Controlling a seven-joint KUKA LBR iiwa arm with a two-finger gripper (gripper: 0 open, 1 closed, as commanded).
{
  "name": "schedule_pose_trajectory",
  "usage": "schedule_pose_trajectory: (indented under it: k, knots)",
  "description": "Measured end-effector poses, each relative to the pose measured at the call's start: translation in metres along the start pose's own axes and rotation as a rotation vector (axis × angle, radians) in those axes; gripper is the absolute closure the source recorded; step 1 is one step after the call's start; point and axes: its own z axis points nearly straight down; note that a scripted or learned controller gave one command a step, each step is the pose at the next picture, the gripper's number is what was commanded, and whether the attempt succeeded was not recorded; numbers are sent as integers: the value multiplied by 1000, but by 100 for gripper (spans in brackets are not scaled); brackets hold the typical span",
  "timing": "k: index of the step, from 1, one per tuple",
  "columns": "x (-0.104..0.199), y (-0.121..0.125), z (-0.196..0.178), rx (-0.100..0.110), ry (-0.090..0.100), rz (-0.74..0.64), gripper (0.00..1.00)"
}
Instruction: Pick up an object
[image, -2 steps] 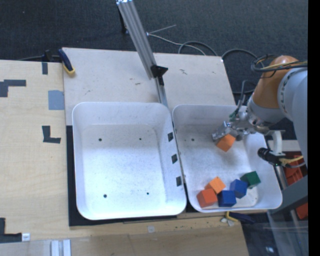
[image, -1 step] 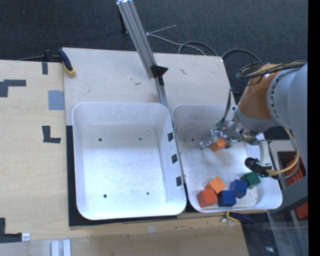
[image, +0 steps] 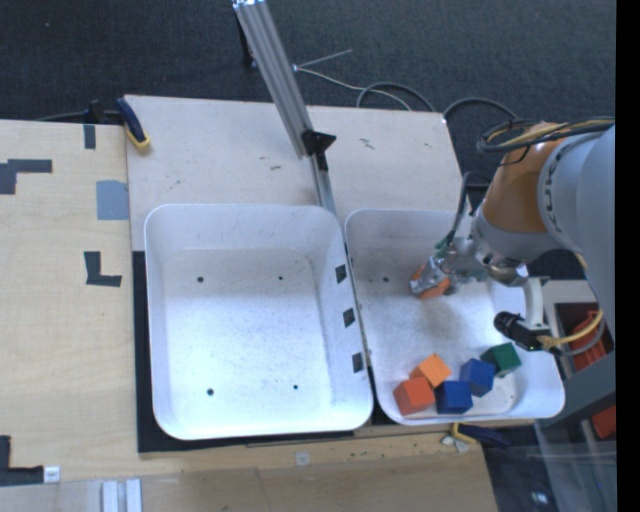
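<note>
Camera view has the gripper (image: 432, 280) low in the right bin (image: 385, 240), jaws closed on a small orange object (image: 434, 290); remaining blocks (image: 455, 382) cluster at the bin's near-right corner, well apart.

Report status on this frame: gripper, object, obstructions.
Gripper over right bin, shut on an orange piece. Five blocks clustered at near corner, clear of it.

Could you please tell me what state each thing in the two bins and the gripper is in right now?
gripper: over the right bin, shut on a small orange object.
small orange object: between the fingers.
right bin: holds blocks.
blocks: clustered at near corner, resting loose.
left bin: upright on bench.
</note>
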Motion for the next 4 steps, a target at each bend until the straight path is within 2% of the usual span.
schedule_pose_trajectory:
  k: [1, 2, 3, 4]
  knots:
    - [90, 31, -96, -11, 2, -8, 100]
    - [104, 10, -90, 1, -1, 1, 100]
    - [103, 11, -90, -1, -1, 1, 0]
    - [54, 24, 14, 5, -3, 4, 0]
